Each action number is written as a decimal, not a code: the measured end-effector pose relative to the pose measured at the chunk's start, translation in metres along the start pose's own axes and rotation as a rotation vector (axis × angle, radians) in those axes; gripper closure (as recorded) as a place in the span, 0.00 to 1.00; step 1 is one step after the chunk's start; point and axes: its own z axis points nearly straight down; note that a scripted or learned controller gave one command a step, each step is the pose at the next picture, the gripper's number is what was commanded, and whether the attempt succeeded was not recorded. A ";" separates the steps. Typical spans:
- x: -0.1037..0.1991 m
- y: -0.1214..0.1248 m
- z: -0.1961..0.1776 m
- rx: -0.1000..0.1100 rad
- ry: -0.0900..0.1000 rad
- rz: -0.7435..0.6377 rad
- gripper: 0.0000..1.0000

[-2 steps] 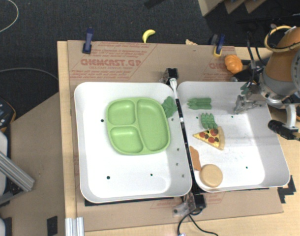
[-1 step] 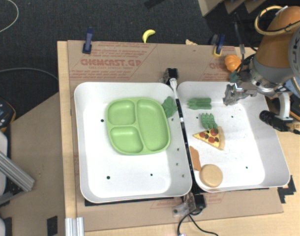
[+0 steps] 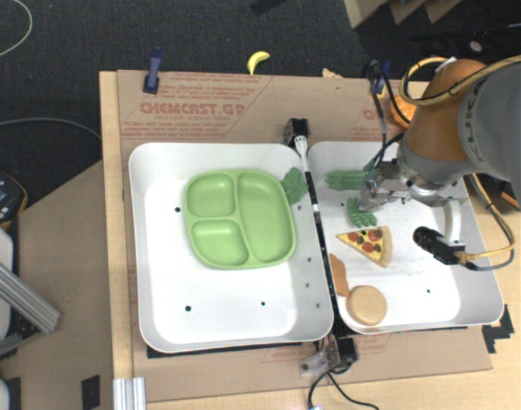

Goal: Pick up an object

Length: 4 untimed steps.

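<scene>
Gripper (image 3: 373, 196) is hanging low in the right bin (image 3: 474, 301) — just above the pizza slice (image 3: 367, 243), over a green toy (image 3: 358, 210) — can't tell its state, so nothing's looking picked up yet.

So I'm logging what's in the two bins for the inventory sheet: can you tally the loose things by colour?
Green: 3, the divided plate, the leafy piece by the gripper, and the piece at the divider.
Tan or brown: 2, the round bun and the brown piece beside it.
Multicoloured: 1, the pizza slice.
Total: 6
</scene>
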 end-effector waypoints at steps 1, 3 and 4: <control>0.001 -0.001 -0.008 0.001 0.001 0.001 1.00; 0.001 0.001 -0.028 -0.003 0.000 0.003 1.00; 0.001 0.001 -0.038 -0.006 0.000 0.004 1.00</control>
